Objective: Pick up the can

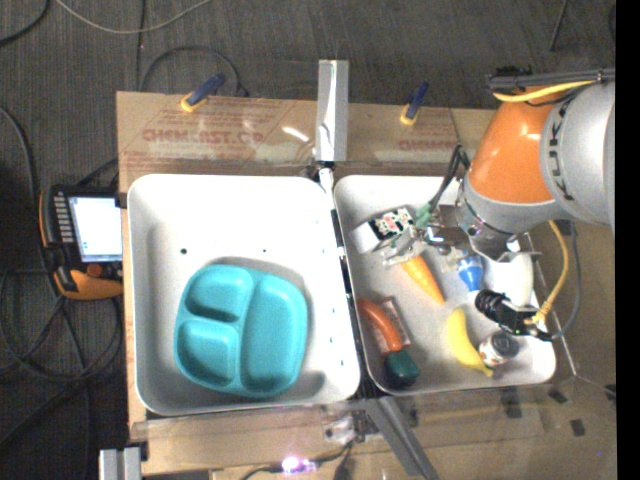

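"KUKA" on arm (575, 138), faint red lettering on board (210, 133) (unreadable)

2 bins (150, 298), 1 plate (242, 330), 1 banana (462, 340), 1 carrot (427, 279).

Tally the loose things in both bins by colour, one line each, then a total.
Teal: 2, the divided plate and a small block
Orange: 2, the carrot and a tube-like thing
Yellow: 1, the banana
Blue: 1, a small thing
White and dark: 1, a packet
Silver: 1, the can
Total: 8
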Controlling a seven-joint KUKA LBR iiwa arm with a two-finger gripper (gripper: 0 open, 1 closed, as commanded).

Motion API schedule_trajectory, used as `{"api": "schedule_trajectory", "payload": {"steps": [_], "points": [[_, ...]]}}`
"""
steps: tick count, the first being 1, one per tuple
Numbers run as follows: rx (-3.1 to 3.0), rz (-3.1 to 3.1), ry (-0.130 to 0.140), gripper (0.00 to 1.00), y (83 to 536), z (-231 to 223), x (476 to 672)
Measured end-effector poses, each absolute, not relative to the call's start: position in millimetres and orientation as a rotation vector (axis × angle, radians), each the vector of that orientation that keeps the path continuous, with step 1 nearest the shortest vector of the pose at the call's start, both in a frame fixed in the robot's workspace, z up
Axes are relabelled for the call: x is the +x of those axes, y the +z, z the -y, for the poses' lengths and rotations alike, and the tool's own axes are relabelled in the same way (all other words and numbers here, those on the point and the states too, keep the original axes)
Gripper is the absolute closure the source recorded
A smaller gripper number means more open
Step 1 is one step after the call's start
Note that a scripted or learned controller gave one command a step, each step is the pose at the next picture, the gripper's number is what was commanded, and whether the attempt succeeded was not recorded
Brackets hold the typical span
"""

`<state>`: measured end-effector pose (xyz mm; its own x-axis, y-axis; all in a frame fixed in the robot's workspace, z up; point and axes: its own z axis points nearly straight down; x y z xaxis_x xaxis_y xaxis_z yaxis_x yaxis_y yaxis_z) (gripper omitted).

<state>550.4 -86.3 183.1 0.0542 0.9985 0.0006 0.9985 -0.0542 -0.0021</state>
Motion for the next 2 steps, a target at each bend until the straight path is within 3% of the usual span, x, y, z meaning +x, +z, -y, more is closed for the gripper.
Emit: {"api": "schedule_trajectory", "payload": {"steps": [1, 2], "points": [[-2.346, 2.123, -0.034, 0.0, 121, 109, 649.5], [-2.34, 2.133, -0.044, 0.0, 114, 141, 659.9]]}}
